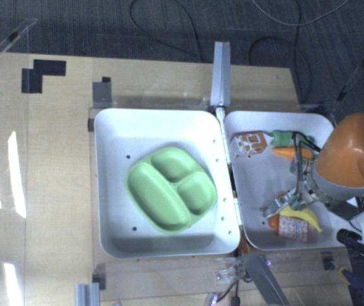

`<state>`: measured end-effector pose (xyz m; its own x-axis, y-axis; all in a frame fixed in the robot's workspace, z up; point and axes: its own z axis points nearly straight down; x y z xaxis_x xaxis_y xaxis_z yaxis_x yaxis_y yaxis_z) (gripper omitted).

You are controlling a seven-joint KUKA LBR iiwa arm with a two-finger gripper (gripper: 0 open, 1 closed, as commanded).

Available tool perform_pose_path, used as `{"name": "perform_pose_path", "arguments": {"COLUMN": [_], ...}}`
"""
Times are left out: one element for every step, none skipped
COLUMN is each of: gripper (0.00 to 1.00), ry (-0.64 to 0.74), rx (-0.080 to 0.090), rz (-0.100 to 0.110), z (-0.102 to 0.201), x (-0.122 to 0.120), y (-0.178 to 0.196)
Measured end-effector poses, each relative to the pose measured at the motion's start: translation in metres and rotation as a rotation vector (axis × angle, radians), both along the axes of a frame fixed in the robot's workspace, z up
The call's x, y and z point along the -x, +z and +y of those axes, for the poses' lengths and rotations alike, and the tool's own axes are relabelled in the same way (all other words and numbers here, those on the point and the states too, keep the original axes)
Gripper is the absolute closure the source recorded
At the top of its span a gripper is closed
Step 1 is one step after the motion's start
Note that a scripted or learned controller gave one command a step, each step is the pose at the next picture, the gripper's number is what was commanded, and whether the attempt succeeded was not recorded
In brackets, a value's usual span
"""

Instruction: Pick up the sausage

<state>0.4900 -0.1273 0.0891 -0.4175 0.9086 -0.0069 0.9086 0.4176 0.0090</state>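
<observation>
My gripper [292, 199] hangs low in the right bin [258, 190], below the arm's orange band [350, 152]. Its tip is just above a cluster of items at the bin's front. That cluster holds a yellow banana [303, 217] and a reddish-and-white piece [289, 229], with a small red end [272, 222] at its left that may be the sausage. I cannot make out the sausage for certain. Whether anything sits between the gripper's tips is hidden by the wrist.
A green divided plate [171, 188] lies in the left bin [115, 171]. At the back of the right bin are an orange-and-white packet [250, 143] and a carrot with a green top [290, 148]. A metal divider [220, 75] stands between the bins.
</observation>
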Motion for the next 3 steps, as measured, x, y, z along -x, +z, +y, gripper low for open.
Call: {"name": "perform_pose_path", "arguments": {"gripper": [1.00,1.00,1.00], "ry": [0.003,0.094,0.099], "rx": [0.000,0.001,-0.002], "rz": [-0.011,-0.002,0.003], "z": [0.002,0.006,0.107], "x": [-0.004,-0.001,0.001], "y": [0.012,0.001,0.097]}}
